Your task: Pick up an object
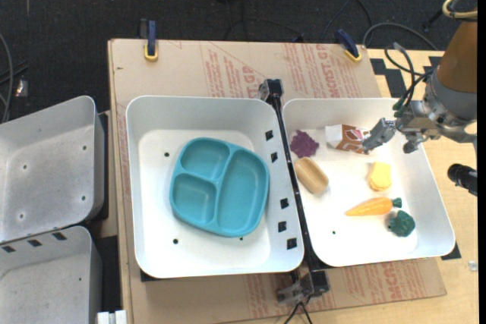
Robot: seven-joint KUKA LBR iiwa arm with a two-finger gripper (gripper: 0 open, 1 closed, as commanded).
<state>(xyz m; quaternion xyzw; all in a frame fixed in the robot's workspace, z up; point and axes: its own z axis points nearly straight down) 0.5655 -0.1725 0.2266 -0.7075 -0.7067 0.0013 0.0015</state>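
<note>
White right bin (pixel 425 239): jaws (pixel 377 137) over back edge, beside carton (pixel 345 137).

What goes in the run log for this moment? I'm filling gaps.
arm: over right bin | gripper: beside brown-and-white item | held: nothing seen | tray: left bin

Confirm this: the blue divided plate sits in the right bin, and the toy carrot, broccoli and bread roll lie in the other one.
Wrong bin. The camera view shows the blue divided plate in the left bin; the toy carrot, broccoli and bread roll lie in the other one.
</note>
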